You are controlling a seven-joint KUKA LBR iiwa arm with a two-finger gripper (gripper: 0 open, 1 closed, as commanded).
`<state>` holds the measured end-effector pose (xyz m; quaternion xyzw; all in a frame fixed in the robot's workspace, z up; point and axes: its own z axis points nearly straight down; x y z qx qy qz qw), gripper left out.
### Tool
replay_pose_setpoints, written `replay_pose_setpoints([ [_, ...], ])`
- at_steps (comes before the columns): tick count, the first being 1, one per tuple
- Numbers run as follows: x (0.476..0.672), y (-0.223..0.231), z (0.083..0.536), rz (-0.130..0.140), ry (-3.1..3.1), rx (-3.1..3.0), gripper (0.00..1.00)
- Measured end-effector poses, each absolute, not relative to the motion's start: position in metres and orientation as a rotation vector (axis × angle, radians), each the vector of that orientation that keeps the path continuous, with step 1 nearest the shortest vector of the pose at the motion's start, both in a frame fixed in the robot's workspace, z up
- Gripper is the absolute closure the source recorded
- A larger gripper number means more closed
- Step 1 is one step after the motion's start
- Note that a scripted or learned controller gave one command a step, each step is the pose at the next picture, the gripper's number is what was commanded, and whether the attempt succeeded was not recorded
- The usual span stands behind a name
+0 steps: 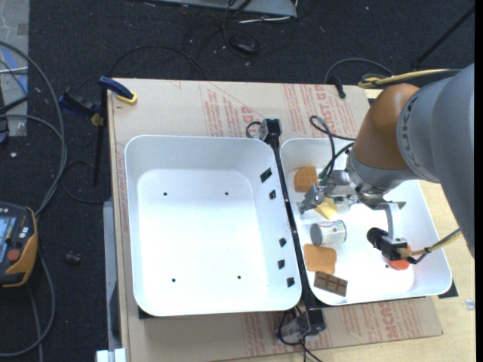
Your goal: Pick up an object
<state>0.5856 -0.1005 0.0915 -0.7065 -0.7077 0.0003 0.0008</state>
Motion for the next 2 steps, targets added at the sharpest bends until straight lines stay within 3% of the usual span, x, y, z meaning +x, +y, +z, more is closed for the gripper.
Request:
replay_pose_setpoints([
  [1,0.5859,-0.1017,0.1028,0.0,-2.222,-2.222,1.0],
  [2,0.5857,-0.1017,0.1023,0.0,-2.221,-2.222,0.0],
])
